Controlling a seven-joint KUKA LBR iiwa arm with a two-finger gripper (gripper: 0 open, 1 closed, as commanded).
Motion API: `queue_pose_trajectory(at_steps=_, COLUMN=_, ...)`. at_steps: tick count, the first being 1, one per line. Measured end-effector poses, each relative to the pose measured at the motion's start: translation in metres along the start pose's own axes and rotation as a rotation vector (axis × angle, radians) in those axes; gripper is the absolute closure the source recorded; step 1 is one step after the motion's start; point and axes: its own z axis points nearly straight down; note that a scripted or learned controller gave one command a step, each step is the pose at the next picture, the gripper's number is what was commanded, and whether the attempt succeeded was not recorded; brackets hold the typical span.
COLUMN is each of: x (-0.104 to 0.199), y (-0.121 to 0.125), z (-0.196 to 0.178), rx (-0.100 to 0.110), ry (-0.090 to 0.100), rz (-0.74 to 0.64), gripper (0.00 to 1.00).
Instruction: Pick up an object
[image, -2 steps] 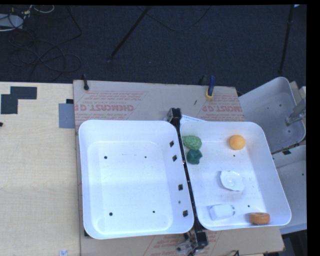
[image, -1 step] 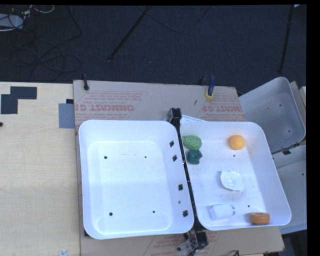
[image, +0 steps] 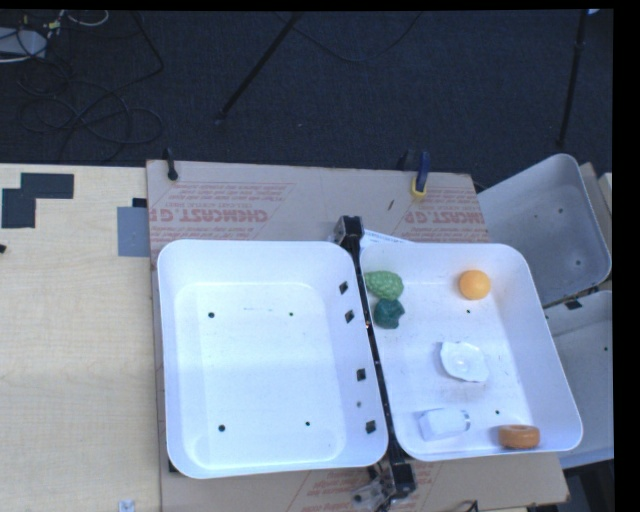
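**Six candidates in the right bin, grasp not yet begun**

Six small things lie in the white shallow bin on the right of the frame (image: 505, 330), and none is lifted, so I judge the task to be at its opening step: choosing a target and approaching it.

Nearest, at the lower right corner of that bin, sits a flat orange ring-like disc (image: 519, 436). Just left of it is a white blocky piece (image: 443, 422). Toward the middle lies a white crumpled flat piece (image: 463, 361). Further up, against the divider, a dark teal lump (image: 388, 313) touches a light green knobbly lump (image: 384, 284). An orange ball (image: 474, 285) stands well apart at the upper right.

How the gripper's jaws stand, I cannot tell.

The next move likely calls for a descent over an isolated item. The ball or the disc looks easier than the two touching lumps, and the white items contrast poorly with the bin floor.

The matching white bin on the left (image: 260, 360) adjoins it.

Beyond both bins, the brown cardboard sheet (image: 300, 205) carries red print, upside down, reading roughly "CHEMCAST G.P.", twice. A blue-and-yellow clamp (image: 421, 176) grips its far edge.
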Motion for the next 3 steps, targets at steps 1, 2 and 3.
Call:
queue_pose_trajectory(at_steps=1, x=0.001, y=-0.024, z=0.162, rx=0.015, ry=0.008, rz=0.008, gripper=1.0)
queue_pose_trajectory(at_steps=2, x=0.002, y=-0.026, z=0.323, rx=0.015, ry=0.009, rz=0.007, gripper=1.0)
queue_pose_trajectory(at_steps=3, x=0.001, y=-0.024, z=0.347, rx=0.003, ry=0.004, rz=0.008, gripper=1.0)
